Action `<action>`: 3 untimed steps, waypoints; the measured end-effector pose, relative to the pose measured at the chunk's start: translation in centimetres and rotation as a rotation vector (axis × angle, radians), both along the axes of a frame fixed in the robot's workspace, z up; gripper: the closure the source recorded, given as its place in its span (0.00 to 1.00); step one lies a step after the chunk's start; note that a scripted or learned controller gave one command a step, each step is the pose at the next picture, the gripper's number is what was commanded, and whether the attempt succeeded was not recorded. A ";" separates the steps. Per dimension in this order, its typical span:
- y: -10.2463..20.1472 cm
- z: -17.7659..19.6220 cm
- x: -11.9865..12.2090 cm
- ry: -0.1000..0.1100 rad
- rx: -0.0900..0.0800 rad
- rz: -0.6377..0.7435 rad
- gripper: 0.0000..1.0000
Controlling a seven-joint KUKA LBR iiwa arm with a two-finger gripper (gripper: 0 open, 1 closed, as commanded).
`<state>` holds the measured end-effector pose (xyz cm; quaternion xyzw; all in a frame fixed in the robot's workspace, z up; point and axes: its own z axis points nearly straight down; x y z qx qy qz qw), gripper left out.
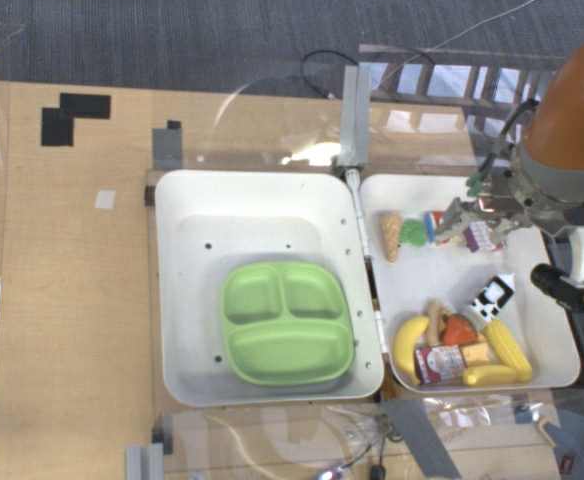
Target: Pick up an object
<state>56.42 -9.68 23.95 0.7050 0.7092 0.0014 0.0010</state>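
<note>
The right bin (562, 368) holds several toy foods. A tan ice-cream cone (390, 236) lies near its back left, beside a green piece (414, 233) and a small blue and red item (434, 222). My gripper (480, 220) hangs low over the back of this bin, right above a small purple and white object (481, 237). Nothing can be seen held in it. At the front lie a banana (406, 344), a red-labelled can (437, 364), a corn cob (507, 345), a red fruit (459, 330) and a black and white block (492, 296).
The left bin (197, 218) holds a green divided plate (287, 321). A metal post (355, 118) stands behind the ridge between the bins. The grey arm with its orange band (572, 108) fills the upper right, over the right bin's far corner.
</note>
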 end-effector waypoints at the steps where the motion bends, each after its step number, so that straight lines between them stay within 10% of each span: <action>1: 2.3 -2.9 2.2 -0.001 -0.001 0.181 0.00; 2: -4.4 -1.4 1.6 -0.003 -0.003 0.186 0.00; 3: -4.3 -14.3 4.1 0.001 -0.001 0.099 0.00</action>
